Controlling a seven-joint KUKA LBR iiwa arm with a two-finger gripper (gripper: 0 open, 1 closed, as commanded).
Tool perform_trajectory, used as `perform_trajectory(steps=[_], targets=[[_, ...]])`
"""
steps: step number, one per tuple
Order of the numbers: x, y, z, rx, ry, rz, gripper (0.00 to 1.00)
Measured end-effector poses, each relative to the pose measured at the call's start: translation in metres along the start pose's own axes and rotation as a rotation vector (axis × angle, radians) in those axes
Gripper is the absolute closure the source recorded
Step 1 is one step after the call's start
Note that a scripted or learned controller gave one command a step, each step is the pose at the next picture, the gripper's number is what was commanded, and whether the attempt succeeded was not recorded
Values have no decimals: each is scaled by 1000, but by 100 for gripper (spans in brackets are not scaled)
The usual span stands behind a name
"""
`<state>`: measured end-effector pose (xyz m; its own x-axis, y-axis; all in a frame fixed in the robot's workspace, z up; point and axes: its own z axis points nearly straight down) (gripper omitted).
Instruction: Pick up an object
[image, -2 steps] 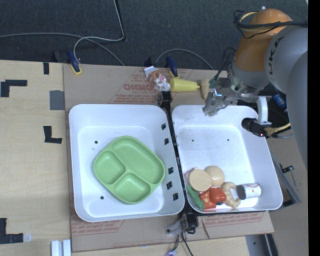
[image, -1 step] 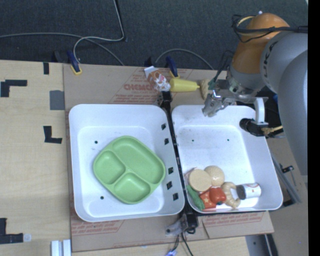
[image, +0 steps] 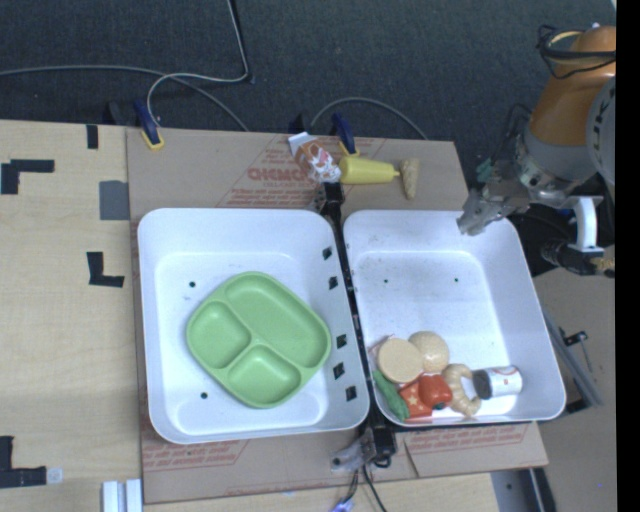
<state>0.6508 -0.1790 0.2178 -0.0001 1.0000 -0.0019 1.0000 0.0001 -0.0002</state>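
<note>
Two shallow white plastic bins sit side by side on a sheet of brown cardboard (image: 420, 165) laid over the bench. The left bin (image: 165, 260) holds a light green, three-compartment plastic plate (image: 258, 338), lying flat near the bin's centre. The right bin (image: 500, 290) holds a cluster of small objects gathered along its near wall: a round tan disc-shaped piece (image: 398, 359), a paler round piece (image: 430, 349) touching it on the right, a red block-like item (image: 433, 391) just below them, a green strip (image: 388, 392) at the cluster's left edge, a beige knobbly piece (image: 462, 388) and a small white cylinder with a dark end (image: 497, 383) lying on its side at the far right. The grey arm with its orange band (image: 570, 105) enters from the right; its two-finger gripper (image: 480, 216) hangs above the far right corner of the right bin, well apart from the cluster. Nothing is seen between its fingers; whether they stand apart or together cannot be told. Behind the bins, on the cardboard, lie a yellow cone-shaped item (image: 366, 171) and a small crumpled packet (image: 318, 158).
</note>
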Motion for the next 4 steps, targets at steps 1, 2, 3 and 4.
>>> perform_trajectory(steps=[1, 2, 3, 4], targets=[[-43, -20, -24, 0, 1, 0, 100], [-34, -54, -53, 0, 1, -1, 100], [-45, -85, -69, 0, 1, -1, 100], [-45, -156, -45, 1, 1, 0, 100]])
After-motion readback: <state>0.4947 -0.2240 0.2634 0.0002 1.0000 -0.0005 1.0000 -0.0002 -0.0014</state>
